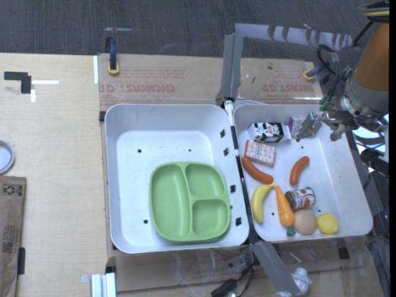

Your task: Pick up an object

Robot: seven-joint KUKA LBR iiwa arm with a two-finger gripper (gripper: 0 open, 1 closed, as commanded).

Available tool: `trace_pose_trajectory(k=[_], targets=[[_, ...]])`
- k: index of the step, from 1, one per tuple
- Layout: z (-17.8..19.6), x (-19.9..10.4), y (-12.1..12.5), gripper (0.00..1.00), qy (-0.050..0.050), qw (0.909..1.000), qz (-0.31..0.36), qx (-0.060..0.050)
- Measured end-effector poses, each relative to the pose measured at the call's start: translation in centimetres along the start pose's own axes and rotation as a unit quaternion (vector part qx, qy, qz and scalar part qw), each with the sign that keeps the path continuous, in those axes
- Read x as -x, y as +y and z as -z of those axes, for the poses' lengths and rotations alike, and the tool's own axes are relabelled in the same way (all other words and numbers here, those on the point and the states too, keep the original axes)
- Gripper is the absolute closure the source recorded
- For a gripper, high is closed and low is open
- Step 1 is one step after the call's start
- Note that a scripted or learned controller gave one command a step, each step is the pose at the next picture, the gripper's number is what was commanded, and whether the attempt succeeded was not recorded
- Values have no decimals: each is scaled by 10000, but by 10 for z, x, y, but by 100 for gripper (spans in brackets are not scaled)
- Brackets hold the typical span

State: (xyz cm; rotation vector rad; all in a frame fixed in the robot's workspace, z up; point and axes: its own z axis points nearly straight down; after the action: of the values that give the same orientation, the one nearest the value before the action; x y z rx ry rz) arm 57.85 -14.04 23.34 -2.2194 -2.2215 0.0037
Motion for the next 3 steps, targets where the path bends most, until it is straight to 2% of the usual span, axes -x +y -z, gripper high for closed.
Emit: trace_pose_trajectory(k=[1,2,3], targets=[[-142,22,-5,0,1,9966,820,10],[-133,23,-6,100,3,9968,801,7],[-43,-64,-37,100,0,9981,-614,2]])
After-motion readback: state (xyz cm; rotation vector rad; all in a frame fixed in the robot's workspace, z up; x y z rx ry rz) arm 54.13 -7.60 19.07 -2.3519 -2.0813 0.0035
